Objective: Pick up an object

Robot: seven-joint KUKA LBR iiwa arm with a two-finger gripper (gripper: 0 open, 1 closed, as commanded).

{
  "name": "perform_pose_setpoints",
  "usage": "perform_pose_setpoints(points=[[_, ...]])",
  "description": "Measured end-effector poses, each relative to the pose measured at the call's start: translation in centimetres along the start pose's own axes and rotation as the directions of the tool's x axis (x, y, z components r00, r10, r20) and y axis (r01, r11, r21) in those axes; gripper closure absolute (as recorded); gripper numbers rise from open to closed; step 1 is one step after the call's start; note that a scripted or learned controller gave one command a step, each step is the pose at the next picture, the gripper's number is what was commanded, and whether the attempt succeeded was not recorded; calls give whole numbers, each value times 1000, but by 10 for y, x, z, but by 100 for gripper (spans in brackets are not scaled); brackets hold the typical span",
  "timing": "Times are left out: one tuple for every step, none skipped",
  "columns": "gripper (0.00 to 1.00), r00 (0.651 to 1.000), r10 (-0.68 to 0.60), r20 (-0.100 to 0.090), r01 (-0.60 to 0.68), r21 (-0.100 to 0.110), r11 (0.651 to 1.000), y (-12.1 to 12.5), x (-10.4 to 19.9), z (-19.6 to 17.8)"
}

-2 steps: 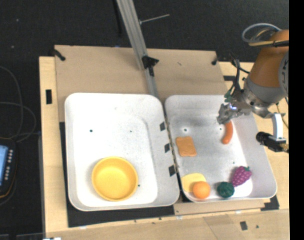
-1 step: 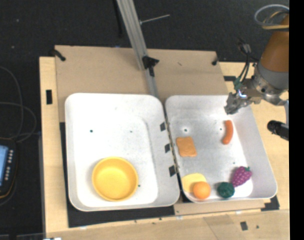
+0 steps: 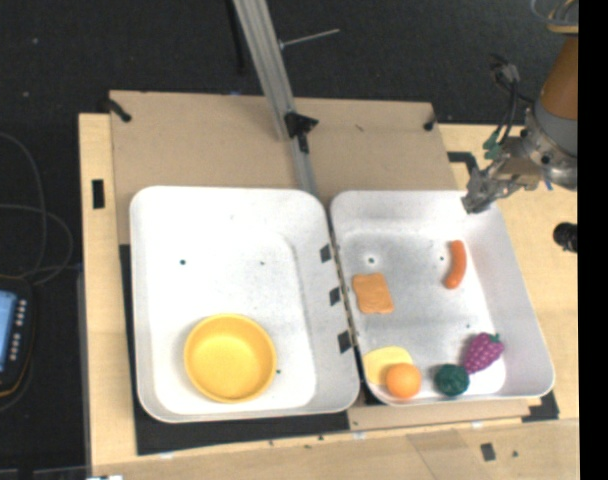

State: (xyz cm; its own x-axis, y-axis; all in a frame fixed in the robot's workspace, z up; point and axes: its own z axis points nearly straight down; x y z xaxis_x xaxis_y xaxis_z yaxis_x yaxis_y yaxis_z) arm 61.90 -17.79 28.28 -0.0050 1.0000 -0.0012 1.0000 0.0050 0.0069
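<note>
Jaws (image 3: 477,201) over right bin's (image 3: 414,213) far edge, state unclear, sausage (image 3: 454,265) near, open floor mid-bin

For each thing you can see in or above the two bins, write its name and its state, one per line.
Yellow bowl: upright, left bin.
Sausage: lying flat, right bin.
Cracker: lying flat.
Orange: resting by the yellow piece.
Green item: resting at the near wall.
Grapes: lying, untouched.
Pincer: above the right bin's far corner, holding nothing visible.

The grey arm with its orange band (image 3: 558,86) reaches in from the right edge, wrist angled down and leftward. Its dark two-finger hand (image 3: 476,200) hangs low at the tip, carrying nothing visible.
</note>
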Motion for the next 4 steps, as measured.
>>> perform_pose_setpoints(points=[[100,1000,1,0,-1,6,1000,-9,46,14],[100,1000,-2,-2,2,5,1000,-7,103,11],[100,1000,0,0,0,7,1000,-16,147,24],[100,1000,-3,-4,3,6,1000,-27,200,18]])
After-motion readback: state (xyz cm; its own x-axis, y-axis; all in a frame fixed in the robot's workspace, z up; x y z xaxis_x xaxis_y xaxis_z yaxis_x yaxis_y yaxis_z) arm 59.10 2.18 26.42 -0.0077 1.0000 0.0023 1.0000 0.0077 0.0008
